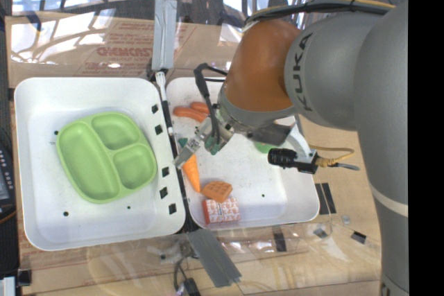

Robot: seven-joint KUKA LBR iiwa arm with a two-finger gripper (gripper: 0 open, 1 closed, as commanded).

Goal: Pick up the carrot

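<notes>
The carrot [192, 174] is a short orange cone lying near the left wall of the right bin [291, 197], its tip pointing toward the front. My gripper [193, 151] hangs low from the orange-banded wrist, right at the carrot's thick upper end and seemingly touching it. The wrist and arm hide the middle of the bin behind it.
In the right bin, an orange sausage-like piece [192, 111] lies at the back, with a waffle [218, 190] and a red-and-white packet [220, 211] at the front and something green [262, 146] under the arm. The left bin [41, 218] holds a green divided plate [105, 157].
</notes>
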